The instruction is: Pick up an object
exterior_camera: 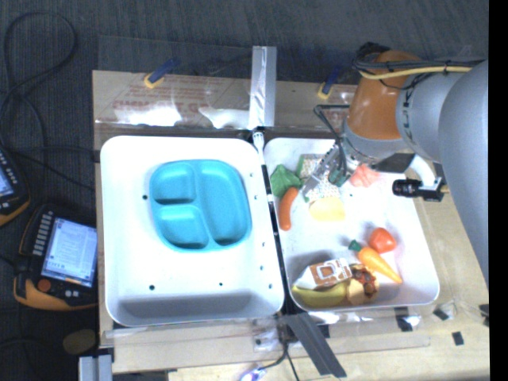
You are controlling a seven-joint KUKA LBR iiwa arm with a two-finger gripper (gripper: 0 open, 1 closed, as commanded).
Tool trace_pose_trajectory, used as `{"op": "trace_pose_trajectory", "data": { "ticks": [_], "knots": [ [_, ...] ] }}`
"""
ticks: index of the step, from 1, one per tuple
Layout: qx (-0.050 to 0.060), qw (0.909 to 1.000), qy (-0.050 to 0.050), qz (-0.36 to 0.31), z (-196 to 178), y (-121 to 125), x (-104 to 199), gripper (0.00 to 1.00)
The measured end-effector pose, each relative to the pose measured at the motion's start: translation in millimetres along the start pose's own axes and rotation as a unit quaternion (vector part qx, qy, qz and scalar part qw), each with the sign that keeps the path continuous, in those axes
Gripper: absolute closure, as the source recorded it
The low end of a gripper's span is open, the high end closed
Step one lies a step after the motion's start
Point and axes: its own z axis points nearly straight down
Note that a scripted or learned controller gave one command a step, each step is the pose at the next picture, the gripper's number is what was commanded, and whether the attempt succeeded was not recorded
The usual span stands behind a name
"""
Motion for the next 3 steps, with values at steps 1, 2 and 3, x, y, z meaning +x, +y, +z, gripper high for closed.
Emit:
{"op": "trace_pose_trajectory", "data": {
  "ticks": [1,2,3],
  "knots": [
    [0.009,0.9998,0.019,0.002,-145.8,-28.7,19.0,1.0],
    [0.007,0.9947,0.019,-0.101,-198.0,-49.8,33.3,1.0],
    [0.005,0.9811,0.022,-0.192,-111.5,-66.3,92.3,1.0]
  ]
}}
